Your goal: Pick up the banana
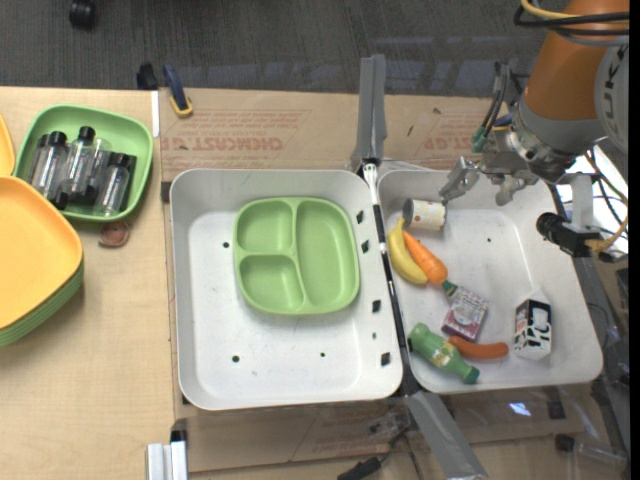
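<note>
I read this as a robotics lab: cardboard-lined bench (250, 133), two white bins (200, 268), office-chair castor (82, 10) on grey carpet (300, 18).

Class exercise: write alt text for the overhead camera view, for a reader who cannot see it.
A banana lies beside a carrot in the right white bin, with the robot's claw open above that bin's far edge. The left bin holds a green divided plate.

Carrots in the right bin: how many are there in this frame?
2. One carrot lies against the banana near the right bin's left wall. The other carrot lies near the front, beside the green bottle. More could be hidden under the clutter.
</note>
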You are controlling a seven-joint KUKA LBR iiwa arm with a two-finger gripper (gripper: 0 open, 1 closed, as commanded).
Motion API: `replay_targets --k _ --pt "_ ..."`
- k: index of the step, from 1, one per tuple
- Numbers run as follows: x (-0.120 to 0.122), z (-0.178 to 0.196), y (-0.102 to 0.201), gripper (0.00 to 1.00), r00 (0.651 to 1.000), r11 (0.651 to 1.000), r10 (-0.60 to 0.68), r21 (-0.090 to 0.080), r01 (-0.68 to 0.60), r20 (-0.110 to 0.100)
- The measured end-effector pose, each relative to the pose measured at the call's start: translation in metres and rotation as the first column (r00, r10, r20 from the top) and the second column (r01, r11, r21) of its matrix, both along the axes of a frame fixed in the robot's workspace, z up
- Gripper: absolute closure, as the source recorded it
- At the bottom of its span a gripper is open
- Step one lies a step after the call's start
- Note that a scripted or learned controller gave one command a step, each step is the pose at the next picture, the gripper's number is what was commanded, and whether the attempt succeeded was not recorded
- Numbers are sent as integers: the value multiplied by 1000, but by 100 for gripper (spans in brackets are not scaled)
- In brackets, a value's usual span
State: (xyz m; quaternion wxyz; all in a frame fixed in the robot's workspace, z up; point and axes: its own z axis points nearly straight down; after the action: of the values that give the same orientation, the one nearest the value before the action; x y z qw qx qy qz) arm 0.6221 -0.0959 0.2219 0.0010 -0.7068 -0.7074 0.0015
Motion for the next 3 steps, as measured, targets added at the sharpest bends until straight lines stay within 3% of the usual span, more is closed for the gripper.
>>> replay_targets --k 1,2,3 --pt "0 8 -1 100 1000 1000 0 0 0 -1" --pt "-5 1 -76 100 975 975 222 -1 -222 3" --pt "-11 20 -124 100 917 917 398 -2 -398 5"
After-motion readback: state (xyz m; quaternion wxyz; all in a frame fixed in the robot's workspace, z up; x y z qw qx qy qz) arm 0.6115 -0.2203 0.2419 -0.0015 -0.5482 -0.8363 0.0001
